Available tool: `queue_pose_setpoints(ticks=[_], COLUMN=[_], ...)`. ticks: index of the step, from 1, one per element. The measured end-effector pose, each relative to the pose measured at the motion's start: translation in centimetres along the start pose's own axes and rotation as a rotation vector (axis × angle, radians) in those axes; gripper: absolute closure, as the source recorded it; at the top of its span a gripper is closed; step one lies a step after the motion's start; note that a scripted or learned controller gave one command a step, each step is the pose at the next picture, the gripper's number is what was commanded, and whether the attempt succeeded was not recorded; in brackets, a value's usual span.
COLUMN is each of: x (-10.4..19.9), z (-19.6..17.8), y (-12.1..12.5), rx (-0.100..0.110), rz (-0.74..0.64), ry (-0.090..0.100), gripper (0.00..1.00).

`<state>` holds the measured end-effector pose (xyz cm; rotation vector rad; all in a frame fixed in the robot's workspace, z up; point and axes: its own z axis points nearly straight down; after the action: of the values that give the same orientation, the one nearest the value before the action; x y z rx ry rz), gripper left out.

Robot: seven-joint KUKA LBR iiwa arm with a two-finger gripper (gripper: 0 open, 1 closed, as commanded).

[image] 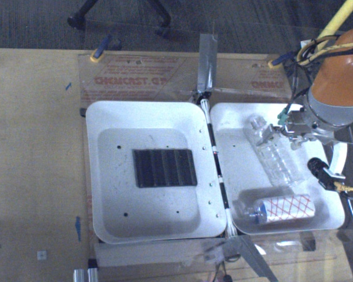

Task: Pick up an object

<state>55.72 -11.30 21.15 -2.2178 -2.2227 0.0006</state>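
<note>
Arm (336,81) reaching in, hand (282,128) low.

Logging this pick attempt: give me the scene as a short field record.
left bin: holds a dark ribbed panel, lying flat near the middle
right bin: holds a clear plastic bottle and a red-checked bottle
clear plastic bottle: lying diagonally
red-checked bottle: on its side by the near wall
arm: over the right bin's far right corner
gripper: beside the clear plastic bottle's upper end

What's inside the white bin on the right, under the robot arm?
The right bin holds a clear plastic bottle and a bottle with a red-checked label. The arm covers the bin's far right corner.
</note>
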Motion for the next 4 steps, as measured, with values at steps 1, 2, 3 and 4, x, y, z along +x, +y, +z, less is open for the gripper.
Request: queue_pose_setpoints(ticks=[1,2,3,4], x=[-3.3,-3.7,-3.7,-4.3], z=[11.7,12.1,12.3,12.7], y=[2.7,-1.5,3.0,7.8], rx=[-0.004,-0.019,0.0,0.074], rz=[-0.075,-0.175,-0.302,-0.44], ry=[-0.002,-0.006,-0.002,0.012], gripper=[0.0,0.0,0.0,0.0])
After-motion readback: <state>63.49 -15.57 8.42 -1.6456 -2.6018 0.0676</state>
